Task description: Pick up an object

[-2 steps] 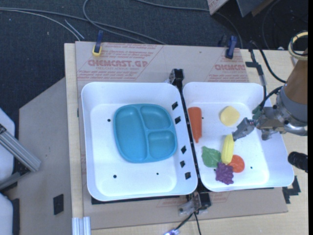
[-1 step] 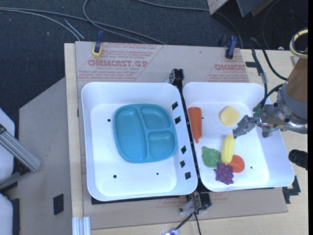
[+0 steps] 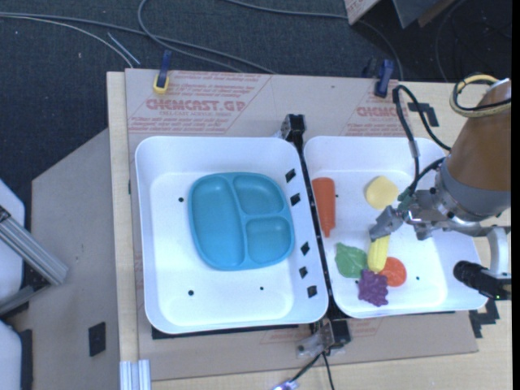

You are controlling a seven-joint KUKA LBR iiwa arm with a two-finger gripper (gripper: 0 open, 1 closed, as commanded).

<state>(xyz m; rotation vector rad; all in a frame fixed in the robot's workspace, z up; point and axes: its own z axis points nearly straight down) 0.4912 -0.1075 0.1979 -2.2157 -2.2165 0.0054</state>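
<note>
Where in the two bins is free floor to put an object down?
Left bin: bare floor around the blue tray, widest in front. Right bin: bare strip along the back wall, behind the carrot. Crowded around the corn, under the gripper.

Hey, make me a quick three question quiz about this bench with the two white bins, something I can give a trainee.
1. True or false: the blue divided plastic tray lies in the right white bin.
2. Which item lies nearest the divider between the bins? A) the orange carrot-shaped toy B) the pale yellow rounded toy C) the purple grape-cluster toy
3. Fill in: the two-finger gripper hovers over the ____ bin.

Key: 1. False, it lies in the left white bin. 2. A. 3. Right.
</note>
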